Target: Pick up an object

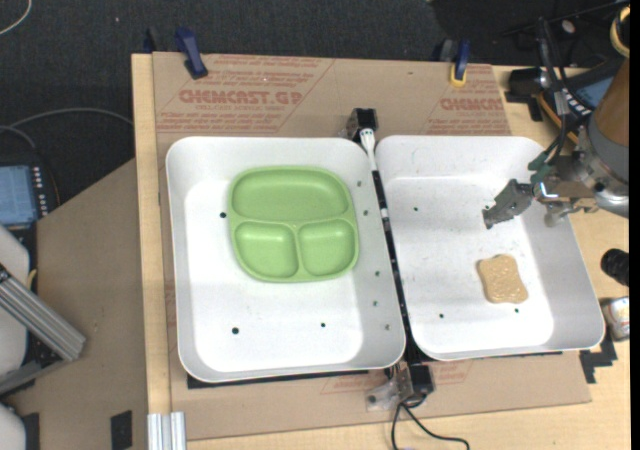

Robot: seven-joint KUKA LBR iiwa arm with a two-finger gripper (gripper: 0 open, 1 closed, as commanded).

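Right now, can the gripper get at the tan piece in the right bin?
Probably yes. The gripper hangs over the right bin, above the tan piece, which lies alone on the bin floor with nothing between them.

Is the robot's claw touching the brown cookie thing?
Apart. The camera view shows bare white bin floor between the gripper and the tan piece.

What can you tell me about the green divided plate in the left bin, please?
The green divided plate is a pale green, rounded-rectangle tray, plastic by its look, with one wide compartment along its far side and two smaller ones along its near side. It lies flat and right way up on the floor of the left bin, towards the bin's far half. It touches nothing else.
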